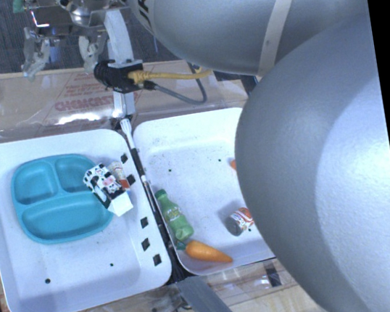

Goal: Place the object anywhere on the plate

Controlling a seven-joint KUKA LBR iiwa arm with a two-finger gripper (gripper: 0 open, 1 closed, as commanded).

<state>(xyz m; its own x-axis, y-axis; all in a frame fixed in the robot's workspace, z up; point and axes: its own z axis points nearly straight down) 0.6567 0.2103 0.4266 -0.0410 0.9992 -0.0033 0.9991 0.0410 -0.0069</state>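
A blue three-compartment plate [55, 199] lies in the left bin [25, 289]. A small cow-print carton [109, 186] lies tilted across the plate's right rim, partly on the plate and partly on the bin floor. My gripper [61, 54] hangs high at the top left, beyond the far edge of the left bin and well apart from the plate and the carton. Its two fingers [33, 56] stand spread, open, with nothing between them.
The right bin [186, 145] holds a green bottle [176, 221], an orange carrot [209, 252] and a small can [240, 221] near its front. My large grey arm covers the right side of that bin. A yellow cable [168, 77] runs behind the bins.
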